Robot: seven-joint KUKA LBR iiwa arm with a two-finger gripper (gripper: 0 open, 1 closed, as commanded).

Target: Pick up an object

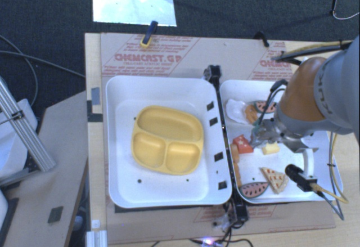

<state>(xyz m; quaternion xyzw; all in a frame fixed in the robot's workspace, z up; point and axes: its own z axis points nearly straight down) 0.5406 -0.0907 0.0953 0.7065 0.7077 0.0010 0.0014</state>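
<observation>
over the right bin, the camera view has the gripper low among toy food, close to a red block and a pale yellow cube; whether its jaws are apart or together i cannot tell. nothing looks lifted, so this reads as the reach before a grasp; next comes closing on one piece and rising. a waffle wedge and watermelon slice lie nearer the front. in the left bin sits a smooth yellow divided plate.

Colours of the bins' contents.
Pale yellow three-compartment plastic tray in glossy white left bin; small red toy block in white right bin.
</observation>
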